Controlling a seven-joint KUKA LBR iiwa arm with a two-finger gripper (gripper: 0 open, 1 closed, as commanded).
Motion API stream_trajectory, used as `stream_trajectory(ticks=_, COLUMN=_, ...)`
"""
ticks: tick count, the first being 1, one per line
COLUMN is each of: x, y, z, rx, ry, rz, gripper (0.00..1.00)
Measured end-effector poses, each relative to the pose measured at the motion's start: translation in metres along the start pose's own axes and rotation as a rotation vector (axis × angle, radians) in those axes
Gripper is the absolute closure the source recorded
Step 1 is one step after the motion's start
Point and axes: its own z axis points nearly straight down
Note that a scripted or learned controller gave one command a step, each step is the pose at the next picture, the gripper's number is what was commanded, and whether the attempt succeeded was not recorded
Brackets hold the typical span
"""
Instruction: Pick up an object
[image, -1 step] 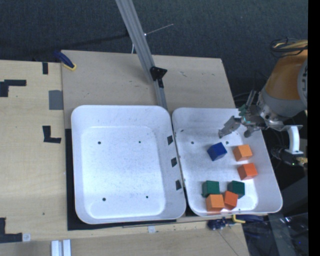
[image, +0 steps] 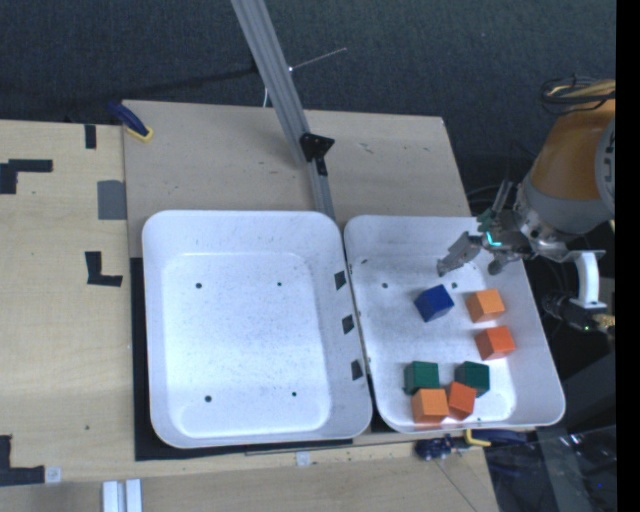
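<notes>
Above the right bin (image: 375, 240), gripper (image: 472, 254) near blue cube (image: 434, 302).

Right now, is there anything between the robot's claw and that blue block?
No. In the camera view, the gripper hangs just up and right of the blue block, with bare white floor of the right bin between them.

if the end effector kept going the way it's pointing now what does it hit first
The end effector points down and toward the view's left over the right bin. Carried straight on, it would most likely meet the blue cube first, or the bin floor just beside it; depth is hard to judge from this one view.
</notes>
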Motion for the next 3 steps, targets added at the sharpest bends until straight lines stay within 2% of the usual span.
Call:
stream_trajectory(ticks=1, x=0.002, y=-0.002, z=0.044, rx=0.005, ry=-0.001, rz=0.001, gripper=0.00)
stream_trajectory(ticks=2, x=0.004, y=-0.008, z=0.108, rx=0.008, ry=0.000, rz=0.001, gripper=0.00)
stream_trajectory(ticks=3, x=0.004, y=-0.008, z=0.109, rx=0.001, ry=-0.001, rz=0.001, gripper=0.00)
